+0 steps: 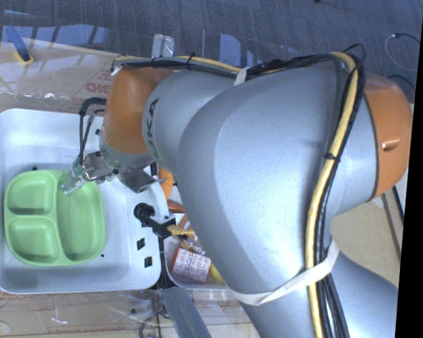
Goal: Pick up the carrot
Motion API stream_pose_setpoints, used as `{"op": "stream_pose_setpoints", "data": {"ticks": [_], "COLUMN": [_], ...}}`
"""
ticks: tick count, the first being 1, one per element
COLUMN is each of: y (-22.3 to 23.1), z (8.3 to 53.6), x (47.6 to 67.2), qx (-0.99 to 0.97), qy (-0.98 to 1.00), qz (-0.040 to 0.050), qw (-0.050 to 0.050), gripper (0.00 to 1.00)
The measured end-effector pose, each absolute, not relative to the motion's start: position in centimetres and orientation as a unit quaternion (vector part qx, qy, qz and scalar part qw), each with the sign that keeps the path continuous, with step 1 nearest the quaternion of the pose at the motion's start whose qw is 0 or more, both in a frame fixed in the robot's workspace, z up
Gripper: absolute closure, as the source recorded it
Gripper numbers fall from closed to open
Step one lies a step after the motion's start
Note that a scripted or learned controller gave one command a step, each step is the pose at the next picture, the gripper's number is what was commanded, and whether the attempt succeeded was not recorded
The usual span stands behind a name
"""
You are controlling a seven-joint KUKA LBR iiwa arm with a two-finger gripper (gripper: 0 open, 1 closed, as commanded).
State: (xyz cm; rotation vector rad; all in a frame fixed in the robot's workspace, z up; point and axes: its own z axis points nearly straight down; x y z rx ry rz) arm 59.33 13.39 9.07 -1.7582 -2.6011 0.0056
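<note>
Green divided tray [53, 217] under gripper [78, 175]; gripper state unclear; no writing legible.

Even, cool light is falling from overhead, glaring off the shallow white plastic bin [23, 130]; the big grey arm [270, 170] beside it is looking soft.

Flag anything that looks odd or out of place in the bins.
Nothing looks spilled or damaged. The green divided tray lies flat in the left bin. The arm covers most of the right bin, so its contents cannot be checked.
</note>
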Motion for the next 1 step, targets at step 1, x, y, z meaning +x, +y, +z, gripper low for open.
{"op": "stream_pose_setpoints", "data": {"ticks": [1], "y": [13.19], "z": [9.58], "x": [59.10], "qx": [-0.560], "qy": [-0.828], "qz": [0.0061], "qw": [0.004], "gripper": [1.00]}}
